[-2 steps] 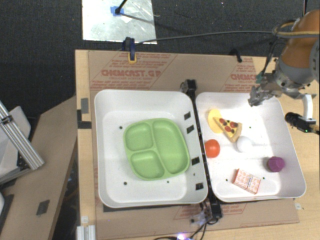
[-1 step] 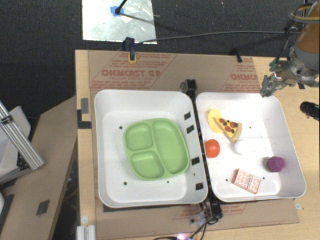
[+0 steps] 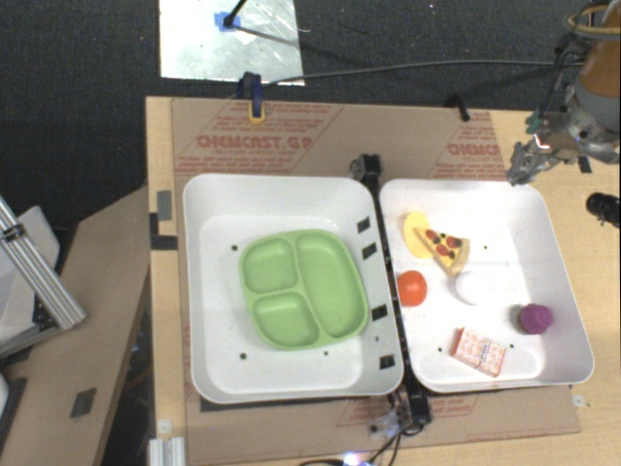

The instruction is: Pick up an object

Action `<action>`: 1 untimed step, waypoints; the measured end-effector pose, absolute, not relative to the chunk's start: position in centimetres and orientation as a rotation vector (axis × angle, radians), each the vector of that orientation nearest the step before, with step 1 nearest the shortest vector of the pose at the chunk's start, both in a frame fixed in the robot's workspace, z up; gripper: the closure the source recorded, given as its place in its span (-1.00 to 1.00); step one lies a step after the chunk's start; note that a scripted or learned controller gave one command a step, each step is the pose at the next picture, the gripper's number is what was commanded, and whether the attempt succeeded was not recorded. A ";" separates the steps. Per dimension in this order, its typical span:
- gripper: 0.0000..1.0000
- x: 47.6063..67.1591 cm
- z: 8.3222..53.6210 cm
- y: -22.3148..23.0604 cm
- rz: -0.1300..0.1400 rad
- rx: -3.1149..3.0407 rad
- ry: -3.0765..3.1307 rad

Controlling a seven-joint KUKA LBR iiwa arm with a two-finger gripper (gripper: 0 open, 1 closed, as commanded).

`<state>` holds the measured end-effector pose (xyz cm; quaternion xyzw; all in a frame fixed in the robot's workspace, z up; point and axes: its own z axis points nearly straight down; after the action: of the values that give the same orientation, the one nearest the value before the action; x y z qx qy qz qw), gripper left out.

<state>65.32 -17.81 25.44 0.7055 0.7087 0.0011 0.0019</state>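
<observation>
The right bin (image 3: 558, 250) holds a pizza slice (image 3: 446, 249) on top of a yellow banana-like piece (image 3: 416, 233), a red-orange ball (image 3: 412, 287), a white egg-like object (image 3: 473, 286), a purple round object (image 3: 535, 317) and a pink patterned packet (image 3: 479, 350). My gripper (image 3: 525, 161) hangs at the far right, above the back right corner of that bin, away from all the objects. Nothing shows between its fingers.
The left bin (image 3: 209, 260) holds a green divided plate (image 3: 302, 288). A black clip divider (image 3: 371, 171) joins the two bins. Both stand on a cardboard sheet (image 3: 291, 136). A metal frame (image 3: 34, 270) sits at the left edge.
</observation>
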 end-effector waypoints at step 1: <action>1.00 63.8 24.2 -12.7 0.002 2.213 2.231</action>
<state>63.79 -12.65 24.23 0.7042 0.7100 0.0008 -0.0006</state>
